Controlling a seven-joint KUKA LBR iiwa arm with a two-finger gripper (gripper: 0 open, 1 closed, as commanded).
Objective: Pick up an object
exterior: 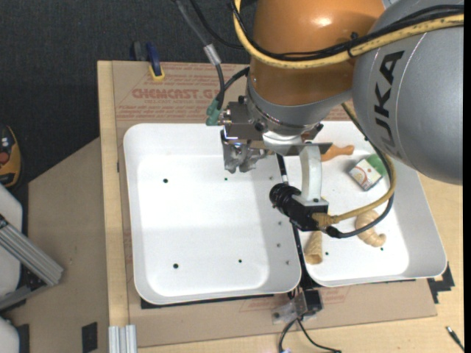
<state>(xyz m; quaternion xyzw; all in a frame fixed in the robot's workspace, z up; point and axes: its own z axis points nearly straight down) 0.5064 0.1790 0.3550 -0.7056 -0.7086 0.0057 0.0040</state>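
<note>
Arm (416,87) takes up most of what I can see from here, a big grey body coming in from the right with its orange band (309,20) bulging over the far part of both bins, and yellow and black cables looped around it. Under it lies the counter (66,197), and on that a brown cardboard sheet (176,87) with red lettering along its far edge. Two shallow white bins sit side by side on the sheet, touching along their inner walls. The left bin (191,219) is the wider-looking one from this angle; the right bin (416,259) is partly covered by the arm.

The gripper (240,160) hangs low over the far right corner of the left bin, close to its floor. Whether its grip is released or clenched I cannot tell from this angle, and I see nothing caught in it.

The things to pick lie in the right bin, well apart from the gripper: a curved tan piece (368,235) near the middle, a stubby tan piece (315,247) by the inner wall, a small white and green box (366,173) farther back, and an orange-tan piece (338,151) at the far side, half under the arm.

A small blue and yellow clamp (154,59) grips the sheet's far left edge
</note>
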